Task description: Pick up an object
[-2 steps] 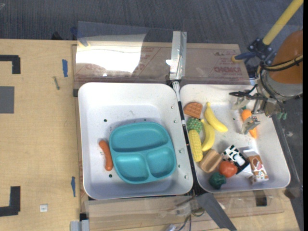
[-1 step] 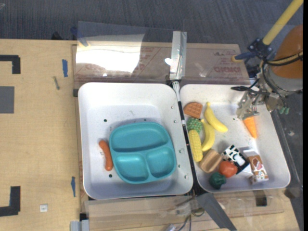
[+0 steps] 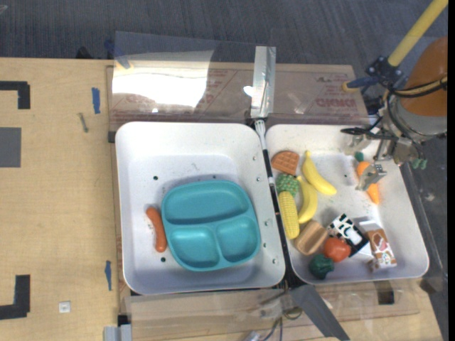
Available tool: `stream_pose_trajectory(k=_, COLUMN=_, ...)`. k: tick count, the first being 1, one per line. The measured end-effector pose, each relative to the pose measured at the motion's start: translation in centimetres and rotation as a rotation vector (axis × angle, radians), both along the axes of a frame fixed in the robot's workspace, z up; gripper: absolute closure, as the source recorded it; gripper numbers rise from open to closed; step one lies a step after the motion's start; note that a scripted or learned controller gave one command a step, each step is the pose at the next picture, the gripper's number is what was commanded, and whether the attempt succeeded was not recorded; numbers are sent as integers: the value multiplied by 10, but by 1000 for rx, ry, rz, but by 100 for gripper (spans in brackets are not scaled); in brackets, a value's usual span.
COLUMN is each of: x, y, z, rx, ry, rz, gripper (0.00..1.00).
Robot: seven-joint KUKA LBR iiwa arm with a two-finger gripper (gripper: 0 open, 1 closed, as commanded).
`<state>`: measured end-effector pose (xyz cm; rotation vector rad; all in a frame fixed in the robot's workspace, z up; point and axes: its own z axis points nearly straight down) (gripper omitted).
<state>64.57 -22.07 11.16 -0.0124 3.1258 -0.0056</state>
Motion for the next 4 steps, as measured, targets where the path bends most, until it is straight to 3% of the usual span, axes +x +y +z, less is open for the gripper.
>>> stream_pose_trajectory(k=1, x=-12, y=-1, z=-24, rx=4, ry=9, rz=-46, gripper=0)
stream_pose_trajectory(k=2, x=-8, y=0, z=-9, rx=0, ry=-6, rz=-44, gripper=100)
stream_pose_trajectory(k=3, x=-8, y=0, z=-10, rx=0, ry=-4, rz=-44, gripper=0)
stream_pose_trajectory(k=4, x=-22, y=0, z=-24, rx=5, ry=10, rz=-112, gripper=0)
